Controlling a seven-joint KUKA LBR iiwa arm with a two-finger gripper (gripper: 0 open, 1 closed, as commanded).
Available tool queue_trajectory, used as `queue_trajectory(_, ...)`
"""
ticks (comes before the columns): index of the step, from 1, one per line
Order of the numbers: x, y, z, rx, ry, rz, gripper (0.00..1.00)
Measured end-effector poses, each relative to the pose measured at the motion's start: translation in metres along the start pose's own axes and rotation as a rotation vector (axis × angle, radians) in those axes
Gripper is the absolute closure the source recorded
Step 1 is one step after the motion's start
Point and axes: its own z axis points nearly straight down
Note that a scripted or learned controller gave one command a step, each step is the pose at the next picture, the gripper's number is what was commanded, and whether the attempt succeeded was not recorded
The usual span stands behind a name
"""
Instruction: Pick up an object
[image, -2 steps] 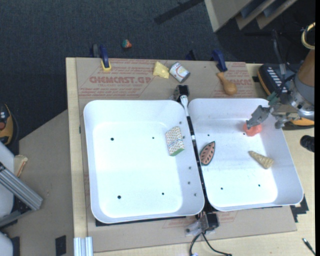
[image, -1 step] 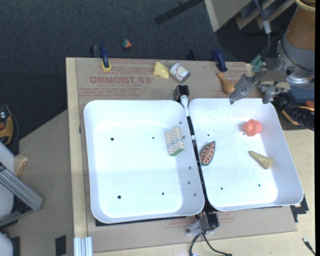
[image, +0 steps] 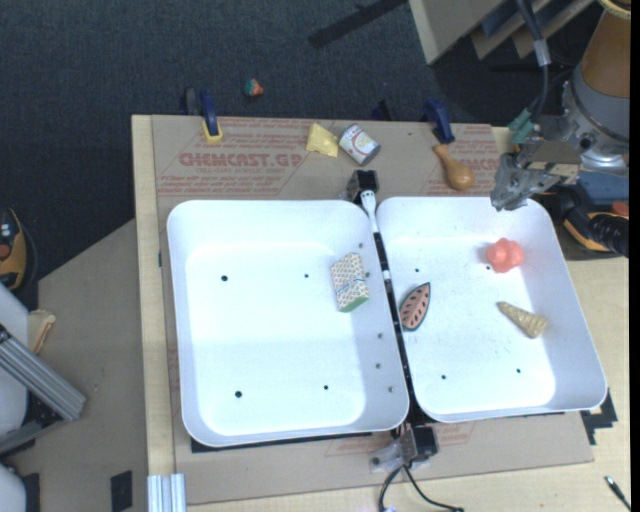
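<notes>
While your gripper hangs over the far rim of the right bin, whether it is spread or pressed together you cannot tell, and nothing shows in it. You are at the approach: the pink ball lies nearest, just toward you, with the cone and the leaf-shaped piece beyond; next move calls for a descent

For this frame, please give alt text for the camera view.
The gripper hangs over the right bin's far edge, near a pink object, a cone and a brown leaf-shaped piece. The left bin holds a patterned block.
</notes>
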Motion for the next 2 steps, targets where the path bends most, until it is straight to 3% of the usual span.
queue_trajectory(1, -0.028, -0.025, -0.179, -0.017, -0.003, 0.003, 1.0)
queue_trajectory(2, 0.012, -0.041, -0.052, 0.019, 0.004, -0.001, 1.0)
